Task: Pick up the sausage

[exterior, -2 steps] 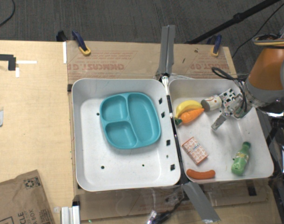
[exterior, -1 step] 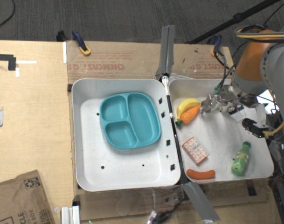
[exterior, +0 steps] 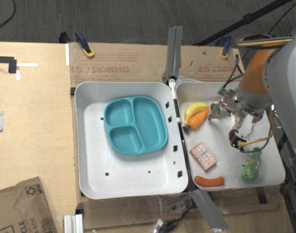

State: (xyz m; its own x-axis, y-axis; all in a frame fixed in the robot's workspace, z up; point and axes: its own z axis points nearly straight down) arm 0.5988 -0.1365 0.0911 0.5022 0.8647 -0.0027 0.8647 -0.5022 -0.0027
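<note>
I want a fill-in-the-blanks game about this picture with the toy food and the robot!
1. The sausage lies in the ____ bin, near its front edge.
2. The blue plate in the left bin has ____ sections.
3. The carrot is touching the yellow ____.
4. The little box lies between the carrot and the ____.

Missing words: right; three; banana; sausage

A robot lab: a plywood bench point(exterior: 31, 130) with clamps point(exterior: 83, 43), cardboard point(exterior: 118, 64) under two white bins point(exterior: 87, 144), a tripod leg point(exterior: 257, 13) and cables on grey carpet point(exterior: 113, 8).
</note>
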